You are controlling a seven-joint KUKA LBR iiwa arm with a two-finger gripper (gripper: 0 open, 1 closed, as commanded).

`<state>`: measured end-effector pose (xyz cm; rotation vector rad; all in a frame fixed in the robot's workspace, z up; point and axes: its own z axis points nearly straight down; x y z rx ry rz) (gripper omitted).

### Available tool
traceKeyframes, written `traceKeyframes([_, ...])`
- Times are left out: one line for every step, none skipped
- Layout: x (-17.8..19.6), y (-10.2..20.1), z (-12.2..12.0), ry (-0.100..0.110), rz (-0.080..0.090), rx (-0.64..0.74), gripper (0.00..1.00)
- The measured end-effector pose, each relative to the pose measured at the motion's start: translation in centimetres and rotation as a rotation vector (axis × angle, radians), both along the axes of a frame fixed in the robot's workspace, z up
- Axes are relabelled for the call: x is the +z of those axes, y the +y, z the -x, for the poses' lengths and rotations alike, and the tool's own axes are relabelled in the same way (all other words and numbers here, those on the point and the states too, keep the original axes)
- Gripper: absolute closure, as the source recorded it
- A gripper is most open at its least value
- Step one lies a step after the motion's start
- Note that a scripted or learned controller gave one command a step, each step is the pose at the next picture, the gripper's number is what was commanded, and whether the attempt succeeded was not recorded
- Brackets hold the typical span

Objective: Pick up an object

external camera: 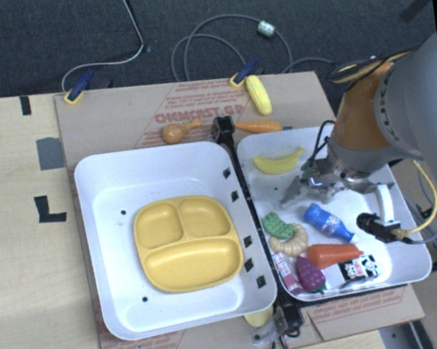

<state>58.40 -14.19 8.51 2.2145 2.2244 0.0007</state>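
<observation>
Lowest in view, along right bin's (415, 267) front edge: purple eggplant (311, 273), orange carrot (334, 253), black-and-white carton (358, 269). Farther back, blue bottle (328, 222), green piece (275, 225) atop a beige ring (288, 240), banana (277, 161) at the rear. Jaws (305, 186) low between banana and bottle, parted, clasping nothing. Left bin (108, 250) bearing a yellow divided plate (188, 242).

Blue bottle (327, 222), perhaps plastic, lies tilted in the right bin (409, 264).
</observation>
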Motion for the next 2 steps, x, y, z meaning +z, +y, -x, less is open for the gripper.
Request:
traceKeyframes([0.2, 3.2, 3.1, -0.005, 0.003, -0.003, 0.00])
traceKeyframes([0.1, 2.4, -7.7, -0.005, 0.001, 0.000, 0.00])
